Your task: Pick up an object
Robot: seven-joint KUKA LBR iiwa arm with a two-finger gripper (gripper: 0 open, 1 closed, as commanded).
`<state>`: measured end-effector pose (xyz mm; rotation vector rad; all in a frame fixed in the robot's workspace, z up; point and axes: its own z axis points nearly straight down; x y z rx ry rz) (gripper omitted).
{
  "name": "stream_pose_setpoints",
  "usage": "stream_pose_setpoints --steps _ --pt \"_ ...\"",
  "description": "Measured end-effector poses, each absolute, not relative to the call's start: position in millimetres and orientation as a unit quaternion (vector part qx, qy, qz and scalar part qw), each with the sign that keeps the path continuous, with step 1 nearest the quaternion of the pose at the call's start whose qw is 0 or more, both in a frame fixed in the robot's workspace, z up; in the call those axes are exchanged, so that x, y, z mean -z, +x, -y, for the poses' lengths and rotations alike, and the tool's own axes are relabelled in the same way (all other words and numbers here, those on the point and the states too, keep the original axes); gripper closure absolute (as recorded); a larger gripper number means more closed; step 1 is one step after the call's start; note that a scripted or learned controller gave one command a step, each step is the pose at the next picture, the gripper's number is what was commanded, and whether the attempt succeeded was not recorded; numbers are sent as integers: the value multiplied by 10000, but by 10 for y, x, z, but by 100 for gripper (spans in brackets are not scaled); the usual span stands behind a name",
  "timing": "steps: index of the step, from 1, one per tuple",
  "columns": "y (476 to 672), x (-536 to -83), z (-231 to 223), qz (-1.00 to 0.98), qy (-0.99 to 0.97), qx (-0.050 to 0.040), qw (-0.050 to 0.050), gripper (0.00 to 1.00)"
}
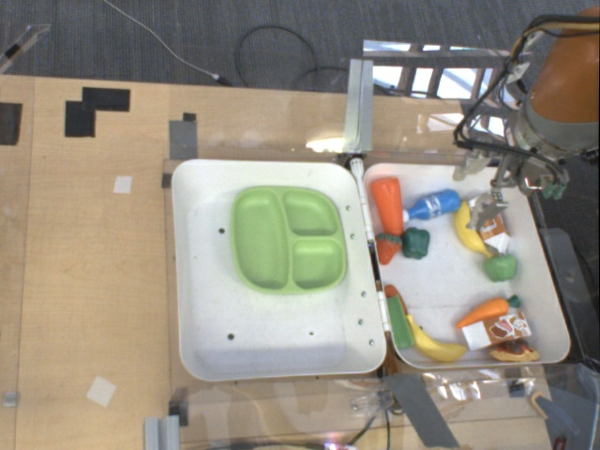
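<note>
- The arm (562, 82) reaches in over the far right corner of the right bin (553, 279); its gripper (491, 209) hangs low over the bin's far right part; I cannot tell whether it is apart or together, and nothing is plainly seen between its tips.
- Just under the gripper lie a yellow banana (468, 231) and a small white and brown packet (495, 235); a green ball (501, 268) sits just nearer.
- Along the bin's left wall: an orange carrot (386, 204), a dark green lump (414, 243), a blue bottle (436, 204) beside them.
- Near edge: a second banana (433, 343), a small carrot (484, 311), a printed carton (509, 328).
- The left bin (202, 326) holds a green divided plate (288, 238) near its middle.
</note>
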<state>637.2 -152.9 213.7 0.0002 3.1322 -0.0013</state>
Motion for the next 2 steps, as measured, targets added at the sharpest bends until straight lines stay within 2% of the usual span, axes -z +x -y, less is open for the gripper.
stream_pose_setpoints --steps 1,2 --pt "6209 -979 1734 -9980 -629 13 66 0" --pt "6251 -887 843 -9994 -338 0 56 0"
